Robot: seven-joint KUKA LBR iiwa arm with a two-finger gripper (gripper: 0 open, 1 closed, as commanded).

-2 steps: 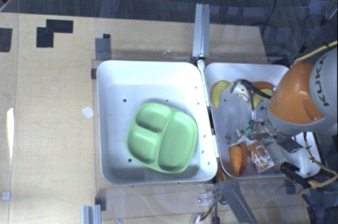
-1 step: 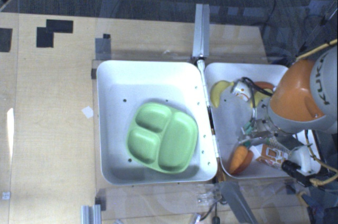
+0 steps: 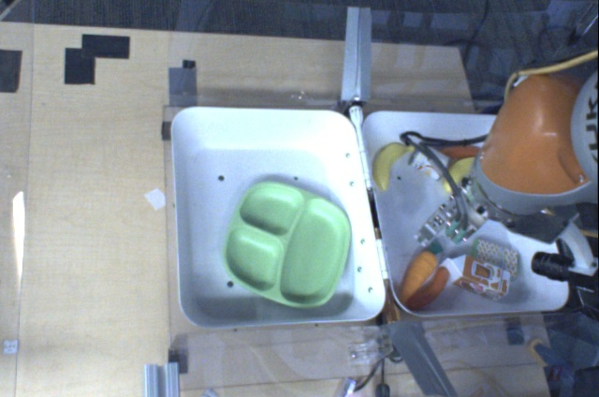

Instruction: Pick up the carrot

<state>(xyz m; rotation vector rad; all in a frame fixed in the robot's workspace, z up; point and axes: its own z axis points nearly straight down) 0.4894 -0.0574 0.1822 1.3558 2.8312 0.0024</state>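
The carrot [image 3: 419, 272], orange and stubby, lies near the front left corner of the right bin [image 3: 543, 297]. My gripper [image 3: 447, 228] hangs just above and to the right of the carrot's upper end, close to it. The arm's grey wrist and orange band [image 3: 538, 138] cover the back right part of the bin. Nothing shows as lifted off the bin floor.
A yellow banana [image 3: 388, 163] lies at the right bin's back left, with another yellow piece [image 3: 462, 170] beside the arm. A patterned packet [image 3: 487, 268] lies right of the carrot, and a reddish item [image 3: 429, 294] sits under it. The left bin [image 3: 197, 142] holds a green divided plate [image 3: 288, 242].
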